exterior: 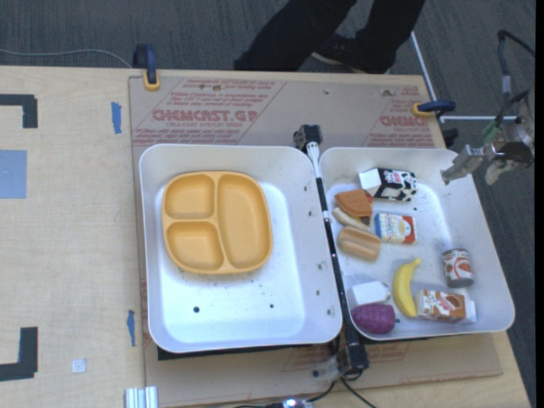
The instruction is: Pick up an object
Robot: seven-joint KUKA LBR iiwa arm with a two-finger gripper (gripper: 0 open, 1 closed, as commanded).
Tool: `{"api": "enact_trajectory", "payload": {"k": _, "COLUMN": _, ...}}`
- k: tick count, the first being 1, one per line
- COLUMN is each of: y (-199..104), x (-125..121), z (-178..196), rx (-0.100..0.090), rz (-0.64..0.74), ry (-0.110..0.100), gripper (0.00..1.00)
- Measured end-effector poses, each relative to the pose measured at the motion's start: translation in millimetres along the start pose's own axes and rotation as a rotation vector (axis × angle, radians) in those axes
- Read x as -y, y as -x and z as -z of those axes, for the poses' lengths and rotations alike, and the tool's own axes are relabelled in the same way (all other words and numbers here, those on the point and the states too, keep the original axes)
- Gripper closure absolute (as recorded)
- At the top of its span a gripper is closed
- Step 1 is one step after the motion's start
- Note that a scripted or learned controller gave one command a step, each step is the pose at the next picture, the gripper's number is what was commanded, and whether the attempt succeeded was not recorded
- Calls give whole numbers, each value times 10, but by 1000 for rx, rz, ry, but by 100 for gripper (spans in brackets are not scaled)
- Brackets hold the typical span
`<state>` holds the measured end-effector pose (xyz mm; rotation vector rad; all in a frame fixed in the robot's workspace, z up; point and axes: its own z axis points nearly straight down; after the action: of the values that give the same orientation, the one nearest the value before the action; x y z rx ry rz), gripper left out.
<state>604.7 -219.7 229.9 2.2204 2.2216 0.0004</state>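
The right bin (493, 253) holds several small items: a white block (368, 178), a black-and-white spotted toy (396, 184), an orange-brown piece (354, 202), a hot dog bun (359, 243), a small carton (395, 227), a can (457, 267), a banana (406, 287), a carton lying flat (444, 305) and a purple lump (373, 318). My gripper (473, 170) hangs over that bin's far right corner, at the right edge of the view. It is open, holds nothing, and stands apart from every item.
The left bin (280, 313) holds a yellow divided plate (217, 222). A metal divider (323, 219) runs between the bins. Clamps (150, 65) (432, 107) pin the cardboard sheet at the back. A person's dark legs (340, 15) stand behind the bench.
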Motion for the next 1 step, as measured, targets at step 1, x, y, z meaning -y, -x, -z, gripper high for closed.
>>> {"api": "enact_trajectory", "payload": {"k": 1, "y": -456, "x": 672, "z": -1275, "rx": 1, "rz": -1, "ry": 2, "gripper": 0}}
